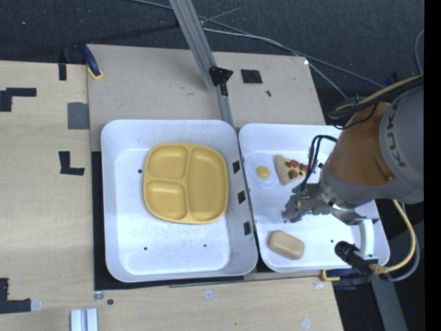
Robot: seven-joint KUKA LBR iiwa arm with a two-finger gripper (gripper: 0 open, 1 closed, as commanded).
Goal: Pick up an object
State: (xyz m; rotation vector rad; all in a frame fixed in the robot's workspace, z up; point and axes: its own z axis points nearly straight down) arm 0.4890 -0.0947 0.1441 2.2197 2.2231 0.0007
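The arm (375,154) runs out of frame at the right edge, its bulk covering the far right part of the right bin (256,185). The gripper (296,211) is a dark, blurred cluster, too indistinct to make out how its jaws stand. A pizza-slice toy (289,168) lies partly behind a black cable (313,158). The slanted metal pole (196,33) is cut off by the top edge.

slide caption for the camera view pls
End effector low in right white bin, among tan bread roll, pizza slice, small yellow piece.
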